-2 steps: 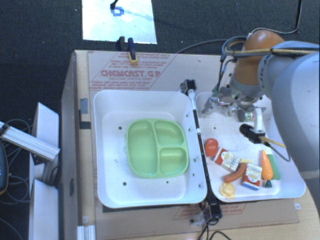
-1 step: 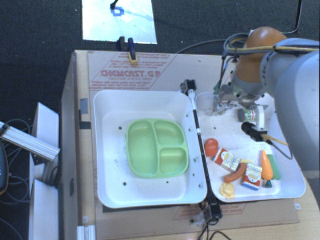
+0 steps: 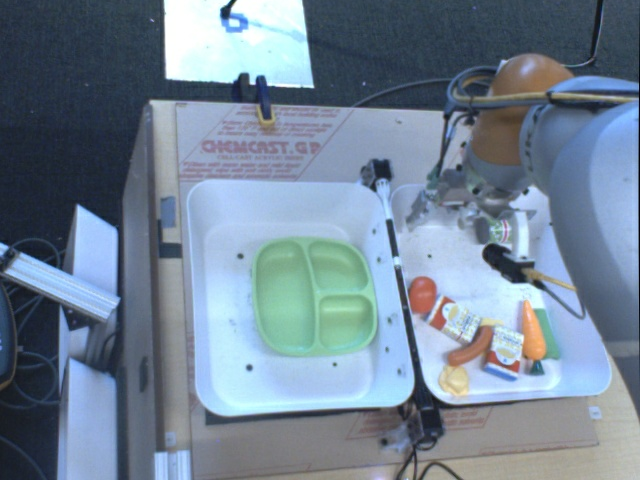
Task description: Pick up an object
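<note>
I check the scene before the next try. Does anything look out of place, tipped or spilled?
Nothing stands out. The green divided plate lies flat in the left bin. The toy foods, such as the carrot and tomato, lie loose in the right bin.

lying loose in the right white bin: small red ball, flat red-and-white carton just beside it, brown sausage, second small carton, orange carrot, yellow piece near the front rim. standing tilted near the back, a white-and-green can.
</note>
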You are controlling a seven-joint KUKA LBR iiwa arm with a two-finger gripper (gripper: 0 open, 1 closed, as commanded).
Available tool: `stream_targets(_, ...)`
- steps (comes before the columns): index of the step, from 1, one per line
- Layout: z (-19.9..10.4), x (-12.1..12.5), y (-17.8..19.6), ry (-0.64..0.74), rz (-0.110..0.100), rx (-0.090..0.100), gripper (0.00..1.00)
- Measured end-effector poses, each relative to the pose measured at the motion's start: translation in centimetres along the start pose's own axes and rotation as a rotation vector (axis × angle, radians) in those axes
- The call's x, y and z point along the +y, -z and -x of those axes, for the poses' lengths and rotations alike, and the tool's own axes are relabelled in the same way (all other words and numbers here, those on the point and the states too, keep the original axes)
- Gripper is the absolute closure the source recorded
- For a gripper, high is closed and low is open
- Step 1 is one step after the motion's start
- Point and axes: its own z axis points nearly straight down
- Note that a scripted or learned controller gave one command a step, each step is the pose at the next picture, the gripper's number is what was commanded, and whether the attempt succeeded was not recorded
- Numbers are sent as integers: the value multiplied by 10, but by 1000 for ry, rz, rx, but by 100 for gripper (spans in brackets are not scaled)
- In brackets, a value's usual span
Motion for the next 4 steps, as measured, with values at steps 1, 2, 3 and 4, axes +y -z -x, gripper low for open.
stream_targets(1,6,-34,-12,-8,-4,2,0)
stream_targets(2,8,-2,-12,-4,-3,3,0)
stream_targets(3,-1,-1,-11,-4,-3,3,0)
stream_targets(4,0,-1,-11,-4,-3,3,0)
